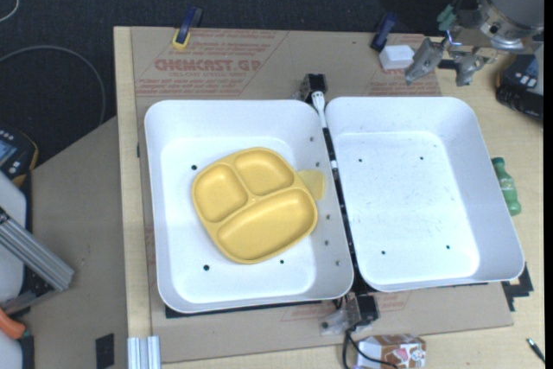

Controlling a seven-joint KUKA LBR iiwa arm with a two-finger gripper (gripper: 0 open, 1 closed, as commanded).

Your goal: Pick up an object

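One yellow divided plate lies in the left bin, while I see my claw spread wide and holding nothing beyond the far rim of the right bin.

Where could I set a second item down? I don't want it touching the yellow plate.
The right bin's floor is bare from wall to wall. In the left bin, the yellow divided plate crowds the middle; only strips along the back and front walls stay free.
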